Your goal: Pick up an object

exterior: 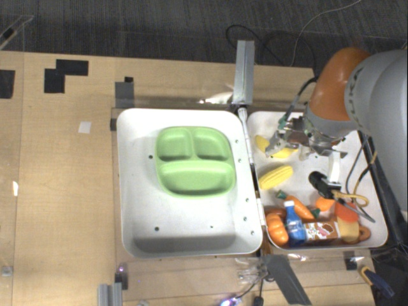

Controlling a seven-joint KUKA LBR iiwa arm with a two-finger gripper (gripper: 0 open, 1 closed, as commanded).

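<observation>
The gripper (285, 140) sits at the upper right, on a yellow toy (264, 144) in the right bin (381, 231). I cannot tell its jaws. The toy could slip away.

— What sort of place are we looking at?
— A robotics lab: two white bins (127, 171) are sitting on a wooden counter (57, 203), a metal post (243, 72) is standing between them, and cables (331, 8) are trailing over grey carpet (127, 11).
</observation>
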